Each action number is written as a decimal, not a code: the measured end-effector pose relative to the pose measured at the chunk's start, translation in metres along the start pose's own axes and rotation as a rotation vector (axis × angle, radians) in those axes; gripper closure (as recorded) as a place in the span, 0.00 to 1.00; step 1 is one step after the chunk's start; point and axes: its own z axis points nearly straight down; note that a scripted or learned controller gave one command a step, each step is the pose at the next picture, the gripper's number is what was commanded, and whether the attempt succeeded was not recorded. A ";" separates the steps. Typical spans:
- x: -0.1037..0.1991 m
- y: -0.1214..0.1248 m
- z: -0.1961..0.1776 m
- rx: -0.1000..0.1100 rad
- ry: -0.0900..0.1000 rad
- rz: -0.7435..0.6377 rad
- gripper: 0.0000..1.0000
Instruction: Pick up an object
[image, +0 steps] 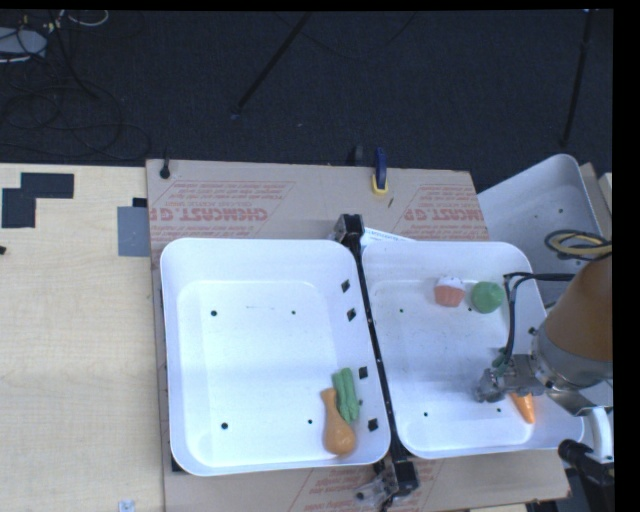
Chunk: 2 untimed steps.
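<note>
Reaching in from three o'clock, the grey arm with its orange band sets its gripper (500, 385) low in the right bin (420, 445), near that bin's four o'clock corner. An orange carrot-like piece (522, 407) lies just beside the gripper at its five o'clock, touching or nearly so. It may be the chosen target, since the tool sits closest to it. The view is too small and dark there to tell whether the gripper is wide or narrow, or whether it holds anything.

Up at the bin's one o'clock, a green ball (488, 296) and a small orange-and-white object (449, 292) rest side by side, well apart from the tool.

The left bin (190, 350) carries an orange gourd shape (337, 428) and a green ridged piece (347, 393), touching each other at its five o'clock, against the divider wall.
</note>
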 end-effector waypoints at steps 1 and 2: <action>0.000 0.000 -0.010 0.001 0.000 0.005 1.00; -0.001 0.000 -0.019 0.002 0.001 0.011 1.00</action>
